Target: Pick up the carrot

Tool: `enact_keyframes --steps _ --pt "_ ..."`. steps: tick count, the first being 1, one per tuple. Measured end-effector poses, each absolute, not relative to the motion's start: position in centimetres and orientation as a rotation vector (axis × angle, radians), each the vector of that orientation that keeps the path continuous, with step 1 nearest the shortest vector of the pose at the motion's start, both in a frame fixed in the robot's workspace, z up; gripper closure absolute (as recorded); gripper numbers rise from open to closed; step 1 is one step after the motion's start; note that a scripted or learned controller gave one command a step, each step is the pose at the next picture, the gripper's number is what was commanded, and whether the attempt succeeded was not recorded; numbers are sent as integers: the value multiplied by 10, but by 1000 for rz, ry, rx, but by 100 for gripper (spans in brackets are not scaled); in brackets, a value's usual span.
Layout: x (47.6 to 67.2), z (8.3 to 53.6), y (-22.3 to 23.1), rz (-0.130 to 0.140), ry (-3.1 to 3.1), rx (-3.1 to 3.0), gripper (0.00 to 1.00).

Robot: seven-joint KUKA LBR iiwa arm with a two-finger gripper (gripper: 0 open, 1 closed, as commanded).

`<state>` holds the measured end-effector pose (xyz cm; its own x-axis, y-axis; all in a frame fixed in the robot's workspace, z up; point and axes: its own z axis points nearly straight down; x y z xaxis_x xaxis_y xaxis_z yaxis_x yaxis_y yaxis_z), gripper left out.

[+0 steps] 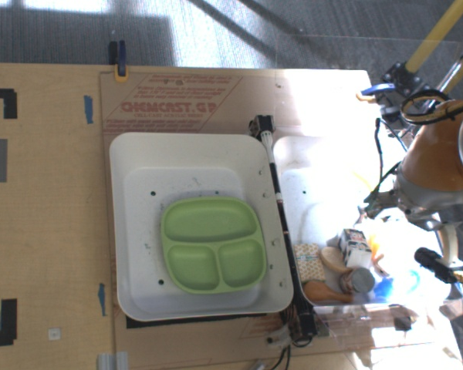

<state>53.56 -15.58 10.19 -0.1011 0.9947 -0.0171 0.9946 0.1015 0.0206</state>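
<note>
My tool (407, 210) hangs over the right side of the right bin (292, 177), lost in glare, so I cannot tell whether it is apart or together; I see nothing clamped in it. The heap lies toward the near end of that bin: a small carton (355, 245), a grey cylinder (361, 280) just beside it, a blue thing (383, 287) against the cylinder, and a pale wooden piece (333, 262). What I take for the carrot (322, 290) is the orange-brown length lying along the near wall, touching the wooden piece and close to the cylinder. I am not sure of it, since a smaller orange scrap shows by the carton. So my first risk is going down on the wrong orange thing. The second is crowding: a close here could catch the cylinder or carton instead, or push the carrot tighter against the wall, where the tool has little room. The washed-out light also makes height hard to judge, so a descent may stop short or strike the bin floor. The left bin (123, 206) with its green plate (214, 243) sits well apart and is no concern.
</note>
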Motion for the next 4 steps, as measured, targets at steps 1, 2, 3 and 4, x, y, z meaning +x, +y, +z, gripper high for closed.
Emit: enact_keyframes --steps 1,2,3,4 --pt "484 91 -221 2 2654 1656 100" --pt "485 91 -226 1 2815 1354 100" --pt "485 91 -226 -5 3042 699 100" --pt "507 91 -227 -10 3131 66 100"
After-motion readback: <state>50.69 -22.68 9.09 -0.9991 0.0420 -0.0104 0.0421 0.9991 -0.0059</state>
